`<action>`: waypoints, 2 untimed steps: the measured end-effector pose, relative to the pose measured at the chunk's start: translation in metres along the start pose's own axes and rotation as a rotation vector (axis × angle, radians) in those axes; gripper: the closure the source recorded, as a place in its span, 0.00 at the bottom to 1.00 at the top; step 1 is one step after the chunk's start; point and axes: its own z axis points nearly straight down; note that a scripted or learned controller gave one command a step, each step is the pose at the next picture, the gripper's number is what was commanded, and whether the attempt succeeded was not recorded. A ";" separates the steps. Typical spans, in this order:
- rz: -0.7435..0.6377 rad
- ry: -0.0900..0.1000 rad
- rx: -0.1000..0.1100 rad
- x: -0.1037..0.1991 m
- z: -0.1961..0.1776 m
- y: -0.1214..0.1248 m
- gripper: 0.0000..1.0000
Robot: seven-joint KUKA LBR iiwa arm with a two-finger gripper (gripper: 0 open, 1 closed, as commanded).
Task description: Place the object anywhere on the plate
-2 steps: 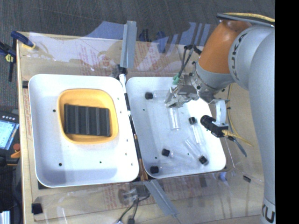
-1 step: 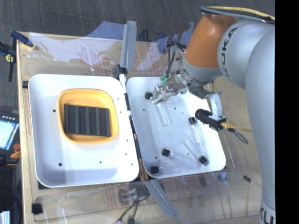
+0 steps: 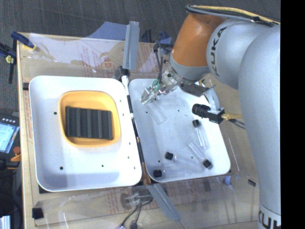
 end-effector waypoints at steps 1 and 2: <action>-0.158 0.001 0.001 0.030 0.014 0.004 1.00; -0.271 0.002 0.003 0.065 0.011 0.012 1.00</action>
